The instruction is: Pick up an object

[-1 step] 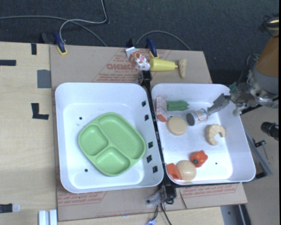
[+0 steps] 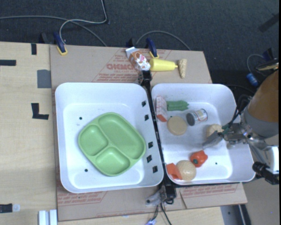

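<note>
A: We're over the bench [image 2: 18, 125] now, pale wood with black tape marks, a brown cardboard sheet [image 2: 107, 67] under both bins, and dark carpet [image 2: 131, 8] behind with cables trailing across it.

B: The left bin [image 2: 65, 97] carries a green divided plate [image 2: 111, 143]. The right bin [image 2: 225, 95] is the busy one.

A: Right: a green block [image 2: 177, 105], a small carton [image 2: 160, 109], a tan disc [image 2: 176, 125], a metal can [image 2: 196, 116], a red pepper-like piece [image 2: 199, 159] and a pale round ball [image 2: 186, 169] near the front wall.

B: And the gripper [image 2: 214, 138]?

A: Low inside the right bin, beside a tan lump [image 2: 213, 130] at its right side. The grip itself, I can't tell; too blurred.

B: A yellow toy [image 2: 163, 65] lies on the cardboard behind the bins.
</note>
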{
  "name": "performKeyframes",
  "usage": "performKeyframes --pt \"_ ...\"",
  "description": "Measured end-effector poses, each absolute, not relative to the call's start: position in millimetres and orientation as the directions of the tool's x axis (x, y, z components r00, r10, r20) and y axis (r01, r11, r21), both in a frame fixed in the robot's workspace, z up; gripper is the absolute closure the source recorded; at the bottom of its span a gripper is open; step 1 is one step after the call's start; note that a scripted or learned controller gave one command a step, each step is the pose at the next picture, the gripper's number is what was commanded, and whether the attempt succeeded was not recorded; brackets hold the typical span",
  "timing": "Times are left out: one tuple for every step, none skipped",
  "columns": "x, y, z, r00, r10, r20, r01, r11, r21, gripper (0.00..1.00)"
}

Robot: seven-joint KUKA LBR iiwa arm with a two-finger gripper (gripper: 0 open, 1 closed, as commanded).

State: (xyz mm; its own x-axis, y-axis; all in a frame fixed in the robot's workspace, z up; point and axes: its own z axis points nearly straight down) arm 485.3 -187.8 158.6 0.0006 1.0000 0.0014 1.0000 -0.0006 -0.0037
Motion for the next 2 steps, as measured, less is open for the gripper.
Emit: performKeyframes --pt "546.6 -157 87 -0.002 1.000 -0.001 1.000 0.002 0.005 0.00" --pt "596.5 -123 86 -0.003 1.000 -0.002 1.000 0.003 0.005 0.00"
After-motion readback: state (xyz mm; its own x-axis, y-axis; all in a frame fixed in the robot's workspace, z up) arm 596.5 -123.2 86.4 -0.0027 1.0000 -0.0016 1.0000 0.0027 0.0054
